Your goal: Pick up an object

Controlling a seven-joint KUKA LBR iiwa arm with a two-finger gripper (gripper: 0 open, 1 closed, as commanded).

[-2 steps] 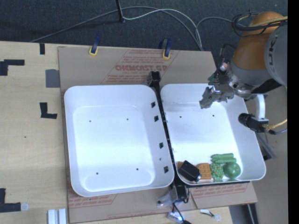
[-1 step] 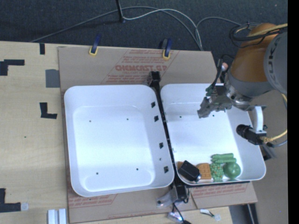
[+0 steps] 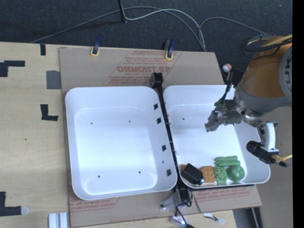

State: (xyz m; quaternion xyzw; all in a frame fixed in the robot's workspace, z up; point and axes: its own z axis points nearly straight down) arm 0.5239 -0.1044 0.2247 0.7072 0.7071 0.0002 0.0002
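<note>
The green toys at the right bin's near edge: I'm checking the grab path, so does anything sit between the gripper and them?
Nothing visible does. The gripper hangs over bare bin floor in the right bin, and the green toys lie nearer the camera, beside an orange piece and a black object.

Two bins sit side by side – left bin (image 3: 114,141), right bin (image 3: 199,103). The toys (image 3: 213,171) crowd the right bin's six o'clock edge – gripper (image 3: 214,121) above its centre.

The gripper (image 3: 212,123) hangs over the right bin (image 3: 199,103), well apart from the objects along its near wall: a black block (image 3: 192,174), an orange waffle-like piece (image 3: 207,174), and green toys (image 3: 228,169), perhaps vegetables. The left bin (image 3: 114,141) sits alongside.
</note>
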